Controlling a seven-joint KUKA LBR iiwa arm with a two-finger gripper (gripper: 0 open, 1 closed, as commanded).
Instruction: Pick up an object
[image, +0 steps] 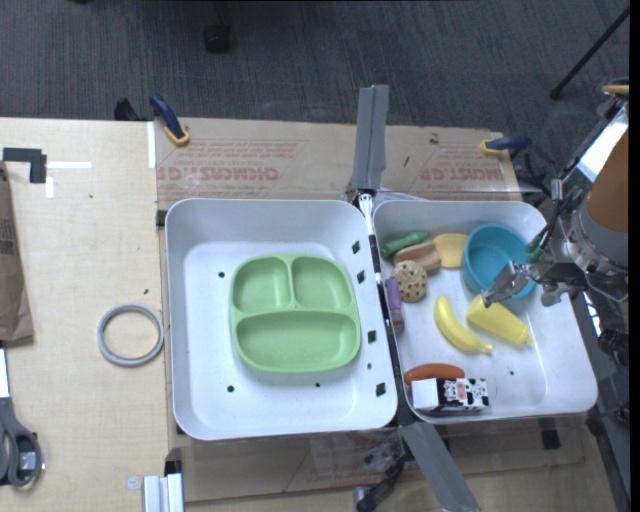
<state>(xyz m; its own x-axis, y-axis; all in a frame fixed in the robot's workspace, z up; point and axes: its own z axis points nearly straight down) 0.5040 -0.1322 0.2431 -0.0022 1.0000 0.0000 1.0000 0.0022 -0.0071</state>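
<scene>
Nearest my camera, the black-and-white carton (462, 395) lies at the right bin's (570, 395) front edge beside an orange-red piece (433, 372), and just behind sit my likely targets: the yellow wedge (500, 322), the banana (458, 327) and the blue bowl (496, 256). My worry is crowding (wedge, banana and bowl sit close together), so a descent could strike the bowl's rim or nudge the wedge away. The gripper (512, 283) hovers above the wedge with fingers apart, nothing between them.
</scene>
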